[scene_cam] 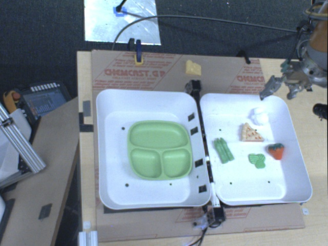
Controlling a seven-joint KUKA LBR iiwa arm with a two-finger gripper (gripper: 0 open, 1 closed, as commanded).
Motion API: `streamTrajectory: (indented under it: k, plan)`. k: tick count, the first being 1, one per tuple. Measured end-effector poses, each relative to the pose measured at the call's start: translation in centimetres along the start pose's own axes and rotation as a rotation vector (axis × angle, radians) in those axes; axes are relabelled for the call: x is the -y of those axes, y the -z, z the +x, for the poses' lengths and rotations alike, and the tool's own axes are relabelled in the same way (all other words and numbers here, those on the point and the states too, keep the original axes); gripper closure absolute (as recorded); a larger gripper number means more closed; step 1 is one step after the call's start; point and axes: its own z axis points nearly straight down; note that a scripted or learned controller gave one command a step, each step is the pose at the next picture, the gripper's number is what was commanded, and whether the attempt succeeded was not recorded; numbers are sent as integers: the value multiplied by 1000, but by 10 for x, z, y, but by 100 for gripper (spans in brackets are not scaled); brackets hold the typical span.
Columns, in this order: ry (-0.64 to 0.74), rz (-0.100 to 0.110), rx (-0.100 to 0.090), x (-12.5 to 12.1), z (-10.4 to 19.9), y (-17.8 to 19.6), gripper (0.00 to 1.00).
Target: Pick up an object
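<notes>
1. Your arm comes in at the top right of the right bin, grey with the orange band showing above the wrist.
2. Your hand hangs over the far right corner of the right bin, just above its rim; the two fingers are spread apart with nothing between them.
3. Inside the right bin, a small white lump lies nearest the hand, just below it near the far wall.
4. Just in front of the white lump you have a pizza slice toy, tan with red dots, lying flat on the bin floor.
5. Toward the near right side of the right bin sits a red strawberry toy with a green top, close to the right wall.
6. Just left of the strawberry toy there is a small green leafy piece, apart from it by a narrow gap.
7. Further left in the right bin, near its left wall, a green bean bundle lies at a slant.
8. None of these things touches the hand; all rest on the bin floor.
9. Left of the right bin, the left bin holds a green divided plate with three compartments, sitting in the middle.
10. Behind the two bins, a yellow block rests on the counter, near where they meet.
</notes>
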Motion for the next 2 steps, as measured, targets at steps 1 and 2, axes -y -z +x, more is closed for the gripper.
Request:
streamTrajectory:
  k: [1,2]
  plan:
    - [3,-12,3,-2,1,8,0]
    - [1,-8,2,-1,-4,-53,0]
